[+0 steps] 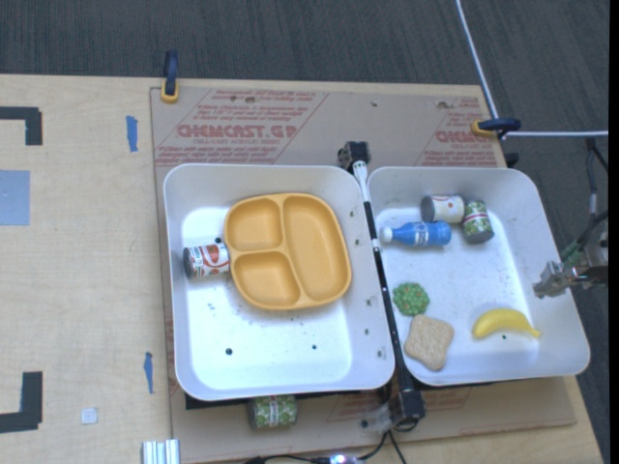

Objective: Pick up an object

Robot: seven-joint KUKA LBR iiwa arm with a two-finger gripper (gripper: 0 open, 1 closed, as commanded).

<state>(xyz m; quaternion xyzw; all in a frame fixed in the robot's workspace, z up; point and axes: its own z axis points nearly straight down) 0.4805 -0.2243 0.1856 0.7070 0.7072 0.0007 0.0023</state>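
Bench board (242, 129) lettered "CHEMCAST GP"

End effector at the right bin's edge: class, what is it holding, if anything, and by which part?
Nothing is seen held. The end effector sits at the right bin's right rim, apart from the banana.

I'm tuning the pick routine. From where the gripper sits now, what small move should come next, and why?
Probably a short move inward over the right bin toward the banana. The gripper sits at that bin's right rim with nothing visibly between its fingers, and the banana looks like the nearest object, lying apart from the cracker with open floor around it.
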